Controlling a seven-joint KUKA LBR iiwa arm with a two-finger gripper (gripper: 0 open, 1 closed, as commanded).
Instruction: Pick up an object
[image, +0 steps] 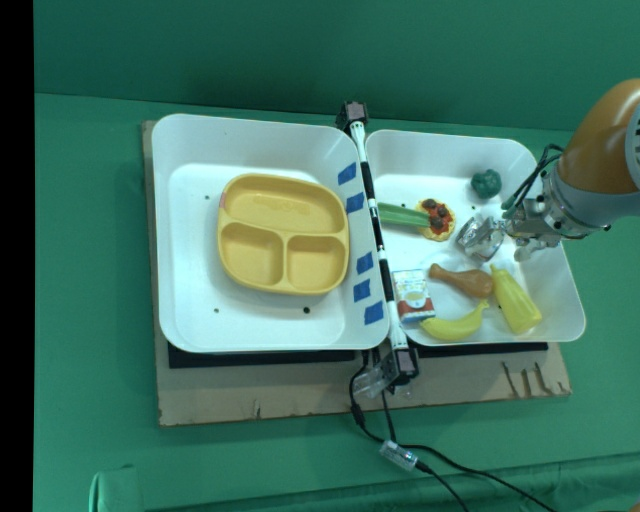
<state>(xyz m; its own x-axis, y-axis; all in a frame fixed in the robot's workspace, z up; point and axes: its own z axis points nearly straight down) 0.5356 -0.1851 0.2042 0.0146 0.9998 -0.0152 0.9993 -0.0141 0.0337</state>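
- The end effector (500, 232) is seen low over the right bin (545, 180), at that bin's middle right, reached in from the right under the grey wrist and orange band of the arm (600, 150).
- A crumpled silver object (480, 236), apparently a foil wrapper or a small shiny packet, lies at the fingertips; whether it is touched or merely beside them cannot be told.
- Whether the end effector is open or closed cannot be told, since its tip is blurred into the shiny object.
- No object is seen lifted; every item appears to rest on the bin floor, so the pick is judged not yet made.
- Just below the silver object lie a toy chicken drumstick (462, 280) and a yellow squeeze bottle (514, 300); a banana (455, 324) and a small juice carton (412, 295) lie further toward the bin's near-left corner.
- A dark green round object (486, 183) sits near the far wall, and a small toy pizza (436, 218) with a green vegetable stick (400, 214) lies to the left.
- The left bin (190, 150) holds a yellow divided tray (284, 233).
- Risk is judged as follows: the crumpled foil may deform or slip if pinched off-centre, and the drumstick may be nudged or caught by a finger because it lies so near.
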